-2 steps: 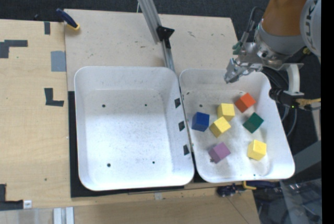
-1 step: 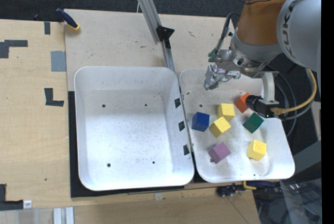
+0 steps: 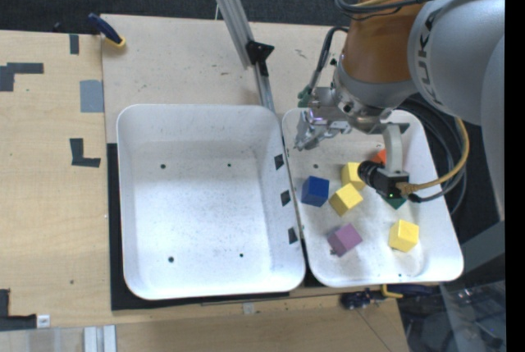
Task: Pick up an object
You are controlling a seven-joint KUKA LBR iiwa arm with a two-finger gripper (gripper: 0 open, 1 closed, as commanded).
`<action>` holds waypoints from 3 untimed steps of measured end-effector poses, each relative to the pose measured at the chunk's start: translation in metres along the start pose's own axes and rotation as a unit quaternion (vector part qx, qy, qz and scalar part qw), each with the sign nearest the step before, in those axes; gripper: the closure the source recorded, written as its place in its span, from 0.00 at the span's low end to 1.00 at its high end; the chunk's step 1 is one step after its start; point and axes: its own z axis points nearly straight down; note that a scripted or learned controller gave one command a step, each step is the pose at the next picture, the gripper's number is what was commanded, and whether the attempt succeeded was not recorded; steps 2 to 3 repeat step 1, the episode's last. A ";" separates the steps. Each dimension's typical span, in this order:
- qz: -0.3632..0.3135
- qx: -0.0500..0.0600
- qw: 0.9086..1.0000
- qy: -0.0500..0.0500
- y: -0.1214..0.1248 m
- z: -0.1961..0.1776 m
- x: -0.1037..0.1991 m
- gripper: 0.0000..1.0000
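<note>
Over the right bin (image 3: 439,256), the arm (image 3: 410,30) is hanging with its tool (image 3: 310,131) near the far-left corner; its opening is too blurred to judge. Below it, blue (image 3: 315,191), yellow (image 3: 346,198) and purple (image 3: 344,239) blocks are lying loose.

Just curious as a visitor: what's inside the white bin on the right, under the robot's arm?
The right bin holds a blue cube, a purple cube and yellow cubes. Something orange peeks out near the arm; the arm covers the bin's far part.
</note>
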 end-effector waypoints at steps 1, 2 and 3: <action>0.000 0.001 1.000 0.000 -0.022 0.015 0.059 1.00; 0.000 0.001 1.000 0.000 -0.022 0.015 0.059 1.00; 0.000 0.001 1.000 0.000 -0.022 0.015 0.059 1.00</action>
